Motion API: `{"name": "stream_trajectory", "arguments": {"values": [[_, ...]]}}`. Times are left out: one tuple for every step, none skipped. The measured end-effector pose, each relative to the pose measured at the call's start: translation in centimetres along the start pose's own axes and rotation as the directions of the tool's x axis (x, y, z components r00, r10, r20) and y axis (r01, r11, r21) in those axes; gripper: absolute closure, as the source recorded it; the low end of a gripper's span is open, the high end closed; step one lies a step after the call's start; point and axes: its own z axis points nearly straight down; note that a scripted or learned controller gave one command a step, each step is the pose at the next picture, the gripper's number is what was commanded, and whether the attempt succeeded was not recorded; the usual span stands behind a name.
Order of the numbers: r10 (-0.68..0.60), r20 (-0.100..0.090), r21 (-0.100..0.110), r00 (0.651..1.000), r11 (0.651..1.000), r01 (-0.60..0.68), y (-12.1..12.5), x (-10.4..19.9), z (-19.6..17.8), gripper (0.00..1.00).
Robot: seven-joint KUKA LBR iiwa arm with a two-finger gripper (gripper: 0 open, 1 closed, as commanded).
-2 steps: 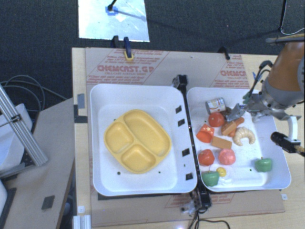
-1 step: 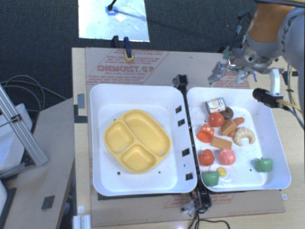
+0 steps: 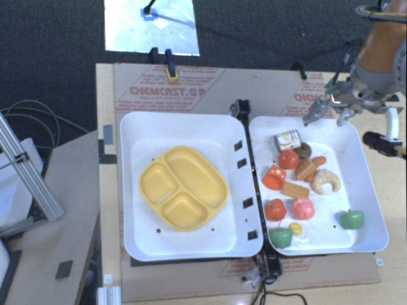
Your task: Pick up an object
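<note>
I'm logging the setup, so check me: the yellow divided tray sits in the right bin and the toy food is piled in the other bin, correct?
Not quite. The camera view shows the yellow divided tray in the left bin; the toy food is in the right bin.

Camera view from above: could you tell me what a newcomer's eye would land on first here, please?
The yellow divided tray dominates the left bin. The right bin holds a bright cluster of toy foods, with a croissant at its middle and a green pepper set apart. The gripper hangs over that bin's far edge.
</note>
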Motion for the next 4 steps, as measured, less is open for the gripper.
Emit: {"name": "stream_trajectory", "arguments": {"values": [[-0.009, -0.002, 0.0, 1.0, 1.0, 0.009, 0.1, 5.2, -0.5, 0.0], [-0.011, -0.003, 0.001, 1.0, 1.0, 0.011, 0.0, 11.5, 1.1, 0.0], [0.004, -0.007, 0.005, 1.0, 1.0, -0.004, -10.2, 4.2, 12.2, 0.0], [-0.009, 0.0, -0.009, 1.0, 1.0, 0.009, -1.5, 4.3, 9.4, 0.0]]}}
